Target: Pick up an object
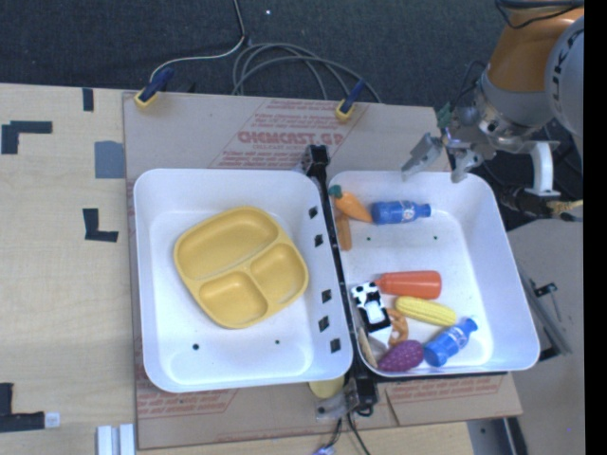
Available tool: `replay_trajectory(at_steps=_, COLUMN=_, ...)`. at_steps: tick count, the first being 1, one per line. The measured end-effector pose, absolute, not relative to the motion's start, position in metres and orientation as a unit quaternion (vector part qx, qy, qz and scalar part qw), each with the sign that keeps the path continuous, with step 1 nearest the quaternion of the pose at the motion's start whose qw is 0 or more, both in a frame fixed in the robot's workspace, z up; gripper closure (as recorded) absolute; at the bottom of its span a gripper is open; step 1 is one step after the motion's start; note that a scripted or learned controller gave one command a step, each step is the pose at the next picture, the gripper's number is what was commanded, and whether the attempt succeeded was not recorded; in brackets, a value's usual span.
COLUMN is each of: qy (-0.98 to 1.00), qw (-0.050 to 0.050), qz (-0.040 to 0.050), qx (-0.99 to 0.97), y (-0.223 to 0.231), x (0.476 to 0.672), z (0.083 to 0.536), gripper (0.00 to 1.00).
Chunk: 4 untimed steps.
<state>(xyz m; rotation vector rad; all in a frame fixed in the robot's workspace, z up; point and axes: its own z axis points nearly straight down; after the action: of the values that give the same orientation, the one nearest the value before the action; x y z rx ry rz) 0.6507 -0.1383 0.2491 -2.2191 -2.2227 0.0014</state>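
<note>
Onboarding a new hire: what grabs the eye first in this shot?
The yellow divided plate lying alone in the left bin. Next, the bright toy clutter in the right bin: blue bottle, carrot, corn. The arm's hand hangs open above that bin's far edge, holding nothing.

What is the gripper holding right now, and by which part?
Nothing. The two-finger gripper hangs open above the right white bin's far edge, with no object between its fingers.
</note>
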Motion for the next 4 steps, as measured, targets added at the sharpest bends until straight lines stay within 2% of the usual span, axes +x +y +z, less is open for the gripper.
replay_trajectory(at_steps=1, qy=-0.709, qw=0.004, qz=0.0022, qx=-0.705, y=-0.069, x=0.623, z=0.180, gripper=0.00)
replay_trajectory(at_steps=2, qy=-0.706, qw=-0.004, qz=0.0026, qx=-0.708, y=-0.106, x=0.638, z=0.083, gripper=0.00)
replay_trajectory(at_steps=3, qy=-0.707, qw=-0.002, qz=0.0010, qx=-0.707, y=-0.103, x=0.639, z=0.097, gripper=1.00)
replay_trajectory(at_steps=4, qy=-0.707, qw=-0.002, qz=0.0014, qx=-0.707, y=-0.102, x=0.639, z=0.096, gripper=0.00)
